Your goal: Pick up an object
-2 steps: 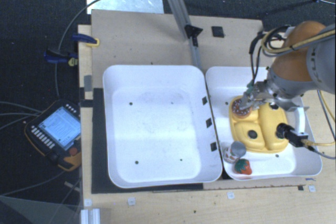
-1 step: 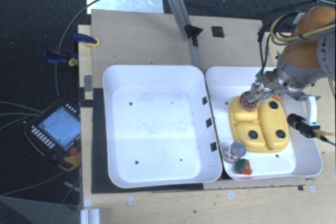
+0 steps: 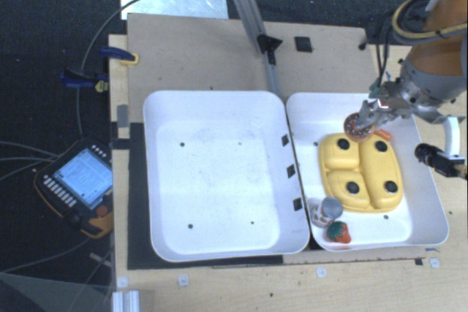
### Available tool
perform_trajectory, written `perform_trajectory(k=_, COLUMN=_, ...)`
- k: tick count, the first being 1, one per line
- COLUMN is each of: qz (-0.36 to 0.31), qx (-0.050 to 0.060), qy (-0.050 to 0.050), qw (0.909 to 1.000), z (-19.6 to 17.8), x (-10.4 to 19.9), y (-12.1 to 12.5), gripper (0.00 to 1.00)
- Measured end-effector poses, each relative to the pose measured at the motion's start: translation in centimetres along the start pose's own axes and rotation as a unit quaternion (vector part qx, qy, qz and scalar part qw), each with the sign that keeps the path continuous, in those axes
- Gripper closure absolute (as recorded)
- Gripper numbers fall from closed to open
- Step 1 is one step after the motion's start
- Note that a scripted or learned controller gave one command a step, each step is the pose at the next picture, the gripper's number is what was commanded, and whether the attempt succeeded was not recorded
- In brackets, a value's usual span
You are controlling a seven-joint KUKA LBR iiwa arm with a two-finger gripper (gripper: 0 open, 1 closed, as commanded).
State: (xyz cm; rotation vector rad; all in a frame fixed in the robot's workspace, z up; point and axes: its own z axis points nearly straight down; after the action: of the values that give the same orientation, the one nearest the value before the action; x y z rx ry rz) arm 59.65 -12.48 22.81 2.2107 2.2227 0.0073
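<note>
Heads up: gripper (image 3: pixel 363 122) sits low over the far edge of the yellow four-lobed toy (image 3: pixel 360 172) in the right bin (image 3: pixel 431 219), right by a small brownish ring-like object (image 3: pixel 356 128). You can't tell from this angle if the jaws are open or closed, or holding anything. Risk as I see it: fingers land on the toy's rounded top and slip, or straddle both items and grab neither. Small cup (image 3: pixel 330 208) and red-green piece (image 3: pixel 338 232) sit at the near edge, well apart from the gripper
</note>
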Motion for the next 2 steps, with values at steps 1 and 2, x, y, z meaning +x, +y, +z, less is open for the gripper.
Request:
perform_trajectory(k=1, qz=-0.002, qx=0.004, qy=0.002, qw=1.0000, z=0.8, x=5.2, y=-1.6, gripper=1.00)
perform_trajectory(k=2, qz=-0.002, qx=0.004, qy=0.002, qw=1.0000, z=1.7, x=10.8, y=-2.2, gripper=1.00)
